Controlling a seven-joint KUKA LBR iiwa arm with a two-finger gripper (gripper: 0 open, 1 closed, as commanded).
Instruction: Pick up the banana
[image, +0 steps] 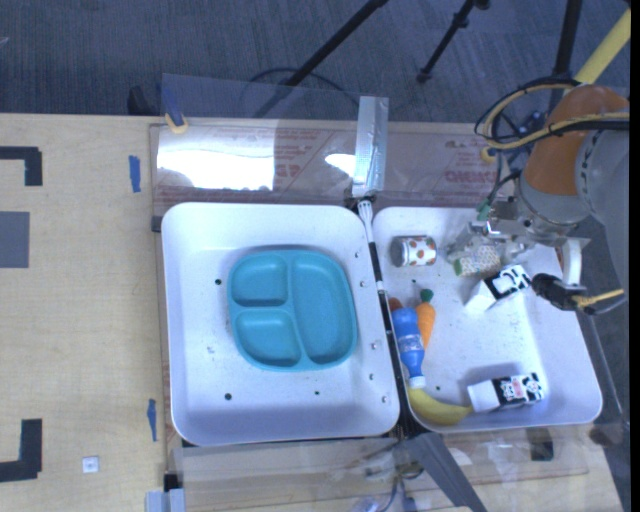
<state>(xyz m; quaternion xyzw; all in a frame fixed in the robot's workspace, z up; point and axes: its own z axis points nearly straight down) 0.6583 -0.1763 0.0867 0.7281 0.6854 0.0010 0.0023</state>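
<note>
I judge I'm at the approach step: my pincer (487, 262) hangs over the right bin's (560, 345) far side, its opening impossible to tell, so next I must reach the banana (437, 406) in that bin's near-left corner.

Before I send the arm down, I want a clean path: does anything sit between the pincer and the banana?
Yes. The pincer hangs at the right bin's far side; the banana lies at its near edge. The black-and-white carton touches the banana's right end, the blue bottle its left.
</note>
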